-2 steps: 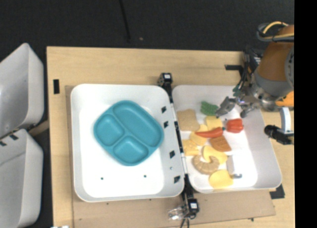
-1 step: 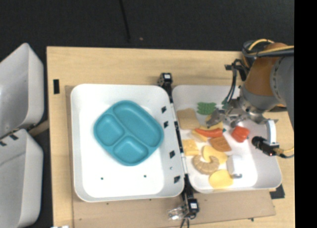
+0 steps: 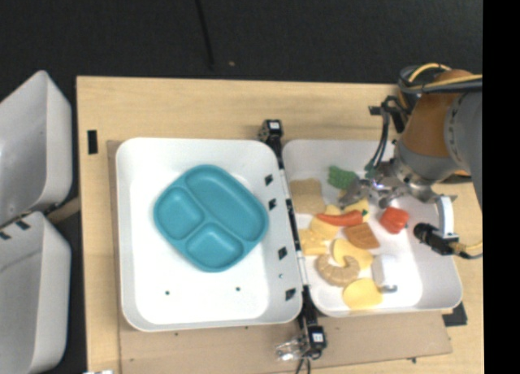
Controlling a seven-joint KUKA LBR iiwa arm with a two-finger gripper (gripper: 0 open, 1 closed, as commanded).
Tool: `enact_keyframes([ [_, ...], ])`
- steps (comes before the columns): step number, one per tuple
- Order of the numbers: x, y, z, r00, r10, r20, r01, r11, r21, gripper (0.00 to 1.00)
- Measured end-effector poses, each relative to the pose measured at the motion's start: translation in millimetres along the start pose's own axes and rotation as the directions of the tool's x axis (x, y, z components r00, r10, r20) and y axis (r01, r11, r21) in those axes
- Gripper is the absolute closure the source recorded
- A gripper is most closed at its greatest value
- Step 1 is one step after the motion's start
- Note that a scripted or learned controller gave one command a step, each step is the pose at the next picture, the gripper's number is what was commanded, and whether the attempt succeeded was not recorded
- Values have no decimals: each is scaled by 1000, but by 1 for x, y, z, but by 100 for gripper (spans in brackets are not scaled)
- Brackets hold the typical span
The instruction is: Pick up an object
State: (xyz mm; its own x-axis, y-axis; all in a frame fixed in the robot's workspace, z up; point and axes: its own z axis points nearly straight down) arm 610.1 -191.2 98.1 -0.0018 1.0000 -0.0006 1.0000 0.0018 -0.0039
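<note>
Gripper (image 3: 370, 191) sits low over the far-middle of the right bin (image 3: 435, 283), arm (image 3: 443, 132) coming in from the right. Finger state: cannot tell, the metal parts blur into the clutter. Nothing visibly held. The food pile lies mostly near and left of the gripper. Closest candidate is the red-orange pepper (image 3: 341, 218), just near-left of the gripper tip, long axis running left-right with a slight tilt, so a grasp would likely want to close across its short side. A green piece (image 3: 341, 176) is just to the far-left; a small red piece (image 3: 394, 219) is just to the near-right. A shrimp (image 3: 337, 268) and a yellow piece (image 3: 361, 293) sit further toward the near edge. The left bin (image 3: 138, 299) holds a blue tray (image 3: 210, 216), well apart from the gripper.
</note>
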Motion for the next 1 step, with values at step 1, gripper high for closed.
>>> enact_keyframes([
  [1,-1,0,-7,1000,-1,-1,1,1000,3,100],
])
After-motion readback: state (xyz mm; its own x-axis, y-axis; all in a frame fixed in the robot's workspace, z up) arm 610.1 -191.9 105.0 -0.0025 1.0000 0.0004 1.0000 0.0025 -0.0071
